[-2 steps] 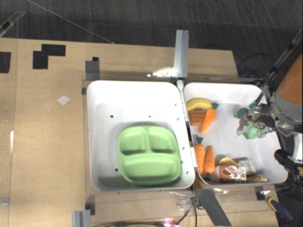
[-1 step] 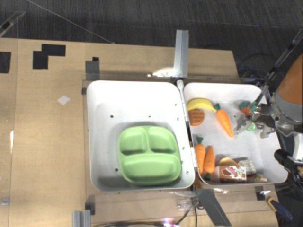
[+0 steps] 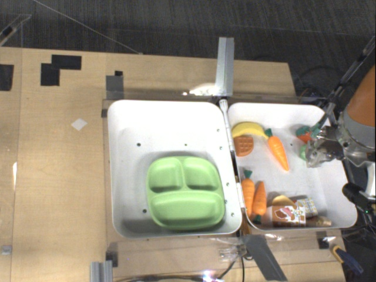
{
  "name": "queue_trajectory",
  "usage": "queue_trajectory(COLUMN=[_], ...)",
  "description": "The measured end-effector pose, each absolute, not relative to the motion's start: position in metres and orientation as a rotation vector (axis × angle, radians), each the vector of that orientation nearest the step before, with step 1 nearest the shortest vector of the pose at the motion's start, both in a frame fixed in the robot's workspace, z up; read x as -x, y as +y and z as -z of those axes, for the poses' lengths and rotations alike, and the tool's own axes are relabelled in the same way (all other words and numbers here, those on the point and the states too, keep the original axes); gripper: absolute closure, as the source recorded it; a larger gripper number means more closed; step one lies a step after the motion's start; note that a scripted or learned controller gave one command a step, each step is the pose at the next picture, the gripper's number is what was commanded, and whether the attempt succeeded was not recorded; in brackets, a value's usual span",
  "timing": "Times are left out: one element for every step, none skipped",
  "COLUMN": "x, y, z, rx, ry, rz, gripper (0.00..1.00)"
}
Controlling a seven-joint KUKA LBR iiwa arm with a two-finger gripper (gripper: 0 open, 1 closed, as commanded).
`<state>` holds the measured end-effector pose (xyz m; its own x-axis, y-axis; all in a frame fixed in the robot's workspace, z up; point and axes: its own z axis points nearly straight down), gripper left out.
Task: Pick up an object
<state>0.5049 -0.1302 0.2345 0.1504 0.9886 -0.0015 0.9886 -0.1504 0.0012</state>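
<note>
The right bin (image 3: pixel 294 175) holds several toy foods. A yellow banana (image 3: pixel 247 128) lies at its far left, with a brown waffle-like piece (image 3: pixel 244 146) just below it and an orange carrot (image 3: pixel 278 151) to their right. Two more carrots (image 3: pixel 254 196) lie against the near-left wall, and a brown packet (image 3: pixel 292 211) rests along the front wall. A small red and green item (image 3: pixel 304 135) sits by the right wall. My gripper (image 3: pixel 316 151) hangs low over the bin's right side, just below and right of that item.
The left bin (image 3: pixel 129 134) carries a green divided plate (image 3: pixel 185 191) in its near half. A metal post (image 3: pixel 225 66) stands behind the seam between the bins. Black cables run at the far right, beside the arm.
</note>
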Motion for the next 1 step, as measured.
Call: queue_trajectory(x=[-0.505], y=[-0.1299], z=[-0.2343], rx=[-2.381], ry=[2.047], rz=[0.001], gripper=[0.0])
